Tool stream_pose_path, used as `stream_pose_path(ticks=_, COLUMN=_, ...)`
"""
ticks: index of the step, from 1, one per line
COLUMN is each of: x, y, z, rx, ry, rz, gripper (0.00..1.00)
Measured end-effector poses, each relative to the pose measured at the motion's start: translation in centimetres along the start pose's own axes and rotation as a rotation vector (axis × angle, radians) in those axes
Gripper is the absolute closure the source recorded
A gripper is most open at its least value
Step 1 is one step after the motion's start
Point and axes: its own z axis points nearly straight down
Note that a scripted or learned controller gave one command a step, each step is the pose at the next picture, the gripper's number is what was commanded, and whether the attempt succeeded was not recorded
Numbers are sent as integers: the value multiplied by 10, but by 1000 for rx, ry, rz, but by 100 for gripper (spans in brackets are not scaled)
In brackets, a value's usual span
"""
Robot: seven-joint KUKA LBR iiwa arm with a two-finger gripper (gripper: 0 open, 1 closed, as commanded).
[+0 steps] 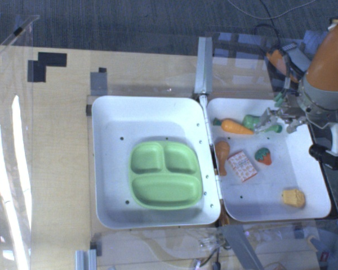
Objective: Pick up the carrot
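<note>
The orange carrot (236, 127) with a green top lies in the right bin (315, 207), near its far left corner, pointing right. My gripper (280, 121) hangs over the far part of that bin, a short way right of the carrot's tip. Its fingers stand open with nothing between them. A green toy piece (251, 120) lies between the carrot and the gripper, partly under the left finger.
The right bin also holds a brown toy (221, 149), a checkered packet (241, 166), a strawberry (263, 156) and a yellow toy (293, 198). A green divided plate (165, 174) sits in the left bin (110, 122). A metal divider (203, 66) stands behind the bins.
</note>
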Motion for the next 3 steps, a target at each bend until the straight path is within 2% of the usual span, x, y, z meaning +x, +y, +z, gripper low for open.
stream_pose_path(ticks=1, x=29, y=43, z=109, rx=-1, ry=0, rz=-213, gripper=0)
stream_pose_path(ticks=2, x=26, y=83, z=126, rx=40, ry=4, rz=-128, gripper=0)
stream_pose_path(ticks=3, x=14, y=80, z=114, rx=48, ry=-9, rz=-120, gripper=100)
